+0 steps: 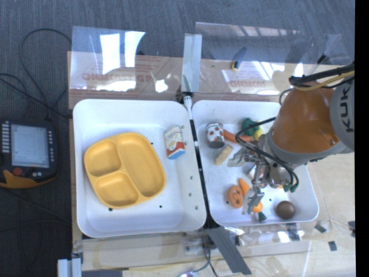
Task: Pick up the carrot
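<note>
We look down on two white bins set side by side. In the left bin lies a yellow plate with three sections, and near the bin's right wall, apart from the plate, stands a small carton in white, red and blue.

The right bin holds the clutter. The arm reaches in over its right half, and the gripper hangs low over the front of the bin, among dark cables. We cannot tell whether it is wide or narrow, since its tip blends with the things below it.

The carrot, as far as we can make out, is the small orange piece with a green end lying at the gripper's tip, touching it or just under it; we cannot say that it is held. Just to its left lies a round orange piece, and to its right, near the front corner, a brown ball.

Toward the back of this bin we see a spotted cup, an orange stick beside it, a beige piece just in front, and a green toy partly under the arm.

On the dark floor to the left rests a handheld screen with a cable.
</note>
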Tool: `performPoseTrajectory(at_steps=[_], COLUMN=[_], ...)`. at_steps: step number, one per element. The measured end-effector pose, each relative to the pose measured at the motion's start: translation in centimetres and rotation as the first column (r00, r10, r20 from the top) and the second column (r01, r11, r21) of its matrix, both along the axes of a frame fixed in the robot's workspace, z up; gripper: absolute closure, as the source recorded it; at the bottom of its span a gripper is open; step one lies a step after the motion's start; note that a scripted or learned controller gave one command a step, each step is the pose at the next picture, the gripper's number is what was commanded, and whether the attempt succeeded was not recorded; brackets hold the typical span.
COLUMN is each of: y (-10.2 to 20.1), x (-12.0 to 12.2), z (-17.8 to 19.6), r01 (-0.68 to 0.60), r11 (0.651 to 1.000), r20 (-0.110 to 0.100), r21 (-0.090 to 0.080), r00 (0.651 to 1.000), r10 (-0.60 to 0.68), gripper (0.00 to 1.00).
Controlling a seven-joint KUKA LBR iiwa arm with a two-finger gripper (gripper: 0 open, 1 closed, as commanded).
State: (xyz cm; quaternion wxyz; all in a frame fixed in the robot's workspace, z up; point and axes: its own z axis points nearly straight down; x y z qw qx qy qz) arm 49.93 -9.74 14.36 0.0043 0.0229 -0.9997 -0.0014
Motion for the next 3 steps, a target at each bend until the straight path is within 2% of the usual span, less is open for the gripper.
performPoseTrajectory(at_steps=[1, 2, 3], y=[-1.8, -1.8, -2.3], x=[-0.6, -0.4, -0.4], z=[-5.3, -4.1, -0.9], r01=[-0.106, -0.107, 0.083], r11=[0.994, 0.994, 0.997], r20=[0.029, 0.032, 0.011], r21=[-0.006, -0.008, -0.002], r00=[0.994, 0.994, 0.997], r10=[0.106, 0.107, -0.083], gripper=[0.00, 1.00, 1.00])
